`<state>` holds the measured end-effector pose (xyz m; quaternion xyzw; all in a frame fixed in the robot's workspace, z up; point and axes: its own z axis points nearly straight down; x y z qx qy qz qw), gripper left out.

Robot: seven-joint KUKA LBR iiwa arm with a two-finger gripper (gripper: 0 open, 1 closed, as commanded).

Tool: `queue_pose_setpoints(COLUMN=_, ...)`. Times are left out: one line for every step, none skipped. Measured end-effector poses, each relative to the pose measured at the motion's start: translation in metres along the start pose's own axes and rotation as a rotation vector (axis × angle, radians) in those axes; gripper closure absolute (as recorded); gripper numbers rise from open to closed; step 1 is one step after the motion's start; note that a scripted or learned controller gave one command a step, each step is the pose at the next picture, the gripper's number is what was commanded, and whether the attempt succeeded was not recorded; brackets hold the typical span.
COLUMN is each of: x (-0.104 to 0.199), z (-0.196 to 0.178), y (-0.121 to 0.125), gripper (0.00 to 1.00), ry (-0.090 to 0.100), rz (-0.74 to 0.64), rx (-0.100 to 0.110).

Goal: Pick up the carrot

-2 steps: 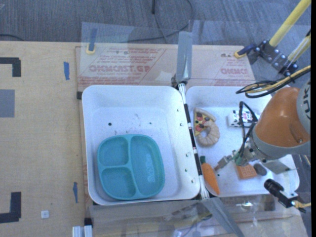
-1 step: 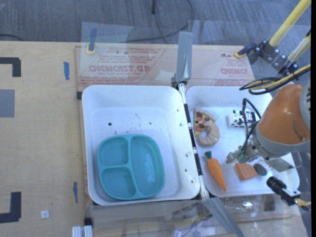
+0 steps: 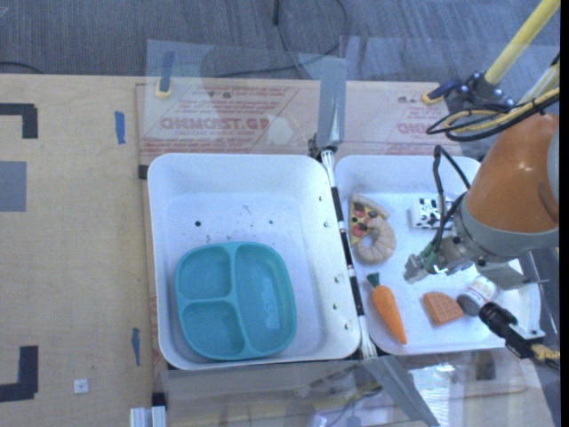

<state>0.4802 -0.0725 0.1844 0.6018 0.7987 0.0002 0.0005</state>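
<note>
The small orange toy carrot with a green leafy stub (image 3: 387, 310) lies flat on the floor of the right-hand shallow white bin (image 3: 396, 169), close to that bin's left wall, green end pointing up the view and tapered tip toward the near rim. The grey two-finger gripper (image 3: 420, 266) hangs above the bin floor, up and to the right of the carrot and apart from it, holding nothing. Whether its fingers stand wide or narrow cannot be told. Judgement: the carrot looks light, rigid and smooth, probably moulded plastic, hence liable to slip or roll under an off-centre squeeze. The thick upper body just below the green stub offers the best purchase, gripped across its width. The orange waffle-textured toy piece (image 3: 441, 308) lies near to the right.
</note>
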Motion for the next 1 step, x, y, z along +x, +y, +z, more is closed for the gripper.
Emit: queue_pose_setpoints(x=0.0724, z=0.0002, y=0.0201, gripper=1.00, ry=0.001, rz=0.112, rx=0.001)
